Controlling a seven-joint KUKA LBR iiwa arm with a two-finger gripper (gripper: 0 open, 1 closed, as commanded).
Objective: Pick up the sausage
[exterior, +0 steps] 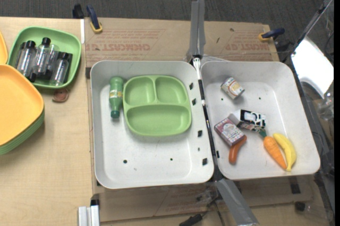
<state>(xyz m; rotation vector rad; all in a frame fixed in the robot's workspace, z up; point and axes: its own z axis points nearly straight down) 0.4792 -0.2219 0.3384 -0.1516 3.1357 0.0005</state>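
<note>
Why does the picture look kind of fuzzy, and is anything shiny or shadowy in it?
In the camera view everything is a little soft and grainy, so the label on the small pink box can't be read; the light is even, the sausage and carrot cast only faint shadows; the white bins look bright but without harsh glare.

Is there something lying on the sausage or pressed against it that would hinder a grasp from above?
Nothing lies on the sausage. Its upper end touches the corner of the small pink carton; its lower end is free, and the carrot lies apart to its right.
</note>
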